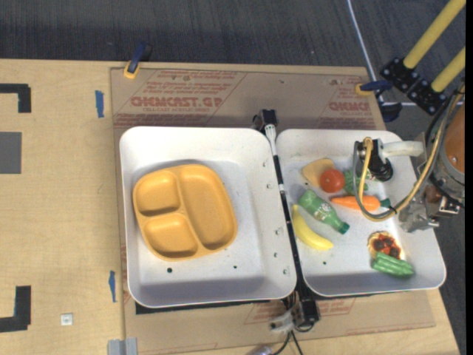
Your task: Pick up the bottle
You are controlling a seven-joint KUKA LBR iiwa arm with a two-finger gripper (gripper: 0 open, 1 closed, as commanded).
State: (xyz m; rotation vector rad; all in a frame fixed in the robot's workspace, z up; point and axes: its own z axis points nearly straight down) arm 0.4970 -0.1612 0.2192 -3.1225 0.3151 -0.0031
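Two shallow white bins are seen from above, set side by side on a sheet of brown cardboard (222,98) that is laid on a pale wooden counter (59,220). The left bin (251,150) is occupied by a yellow plate (185,210) divided into three compartments, placed toward the bin's left side.

The right bin (429,276) is scattered with toy food. The bottle (323,211) is found in the left half of this bin, close to the wall shared with the left bin. It is green with a white label, laid on its side at a slant, its narrow end pointed toward the lower right. A yellow banana (312,231) is laid just below it, touching or nearly touching. A red tomato (332,180) is set just above the bottle, against a yellow wedge (316,170). An orange carrot (355,203) is stretched out to the bottle's right. Near the bin's lower right corner, a green vegetable (392,266) is placed beside a small dark red and orange item (384,243) that cannot be identified.

The grey arm (452,154) is brought in from the right edge. The jaws are held over the right rim of the right bin, apart from the bottle, with the carrot between them. Whether the jaws are spread or pressed together cannot be told
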